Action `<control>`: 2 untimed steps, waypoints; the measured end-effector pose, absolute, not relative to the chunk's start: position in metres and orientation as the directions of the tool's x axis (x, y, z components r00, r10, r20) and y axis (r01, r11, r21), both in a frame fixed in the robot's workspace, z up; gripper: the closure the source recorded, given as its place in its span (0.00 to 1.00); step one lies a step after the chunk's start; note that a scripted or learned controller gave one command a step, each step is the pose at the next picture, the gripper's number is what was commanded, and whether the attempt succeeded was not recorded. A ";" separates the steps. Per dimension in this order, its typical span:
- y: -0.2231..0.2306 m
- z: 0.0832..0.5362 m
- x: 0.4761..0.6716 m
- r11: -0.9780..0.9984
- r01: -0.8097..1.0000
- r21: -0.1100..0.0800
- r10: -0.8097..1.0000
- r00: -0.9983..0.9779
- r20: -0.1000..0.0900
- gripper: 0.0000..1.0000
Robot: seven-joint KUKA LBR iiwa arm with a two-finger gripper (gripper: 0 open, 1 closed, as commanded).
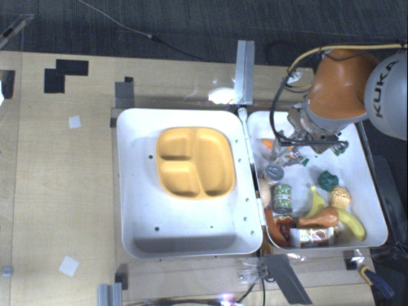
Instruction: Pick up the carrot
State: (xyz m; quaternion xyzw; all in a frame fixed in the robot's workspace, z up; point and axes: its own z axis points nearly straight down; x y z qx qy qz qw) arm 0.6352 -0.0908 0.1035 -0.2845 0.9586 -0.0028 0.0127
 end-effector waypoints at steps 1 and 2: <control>-0.097 0.092 0.555 0.897 -0.441 -0.015 -0.442 -0.897 -0.015 1.00; -0.095 0.091 0.556 0.896 -0.443 -0.013 -0.443 -0.896 -0.016 0.00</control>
